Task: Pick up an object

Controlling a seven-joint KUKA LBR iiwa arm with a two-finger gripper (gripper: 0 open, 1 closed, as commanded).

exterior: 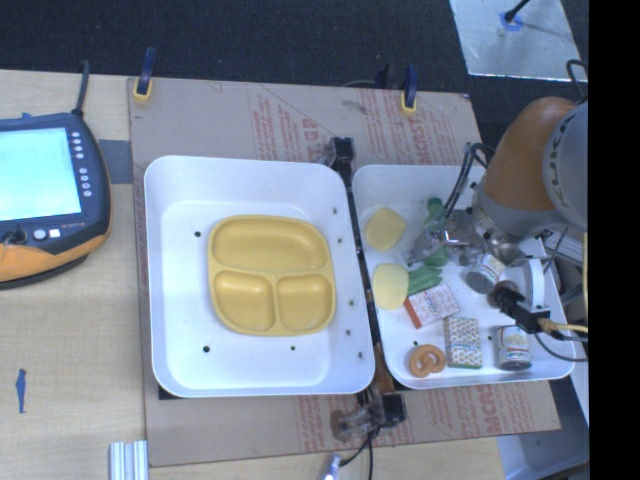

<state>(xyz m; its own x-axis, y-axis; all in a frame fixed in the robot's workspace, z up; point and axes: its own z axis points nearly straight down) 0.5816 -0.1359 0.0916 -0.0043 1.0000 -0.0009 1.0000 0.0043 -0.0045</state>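
Hand: low in the right bin, at a green object; I cannot tell how it is set.
Green object: small, leafy-looking, partly hidden by the hand, near the bin's middle.
Near it: two pale yellow pieces, a red-and-white packet, a donut, a small can.
Left bin: holds a yellow divided tray.
Desk: a tablet at its left.
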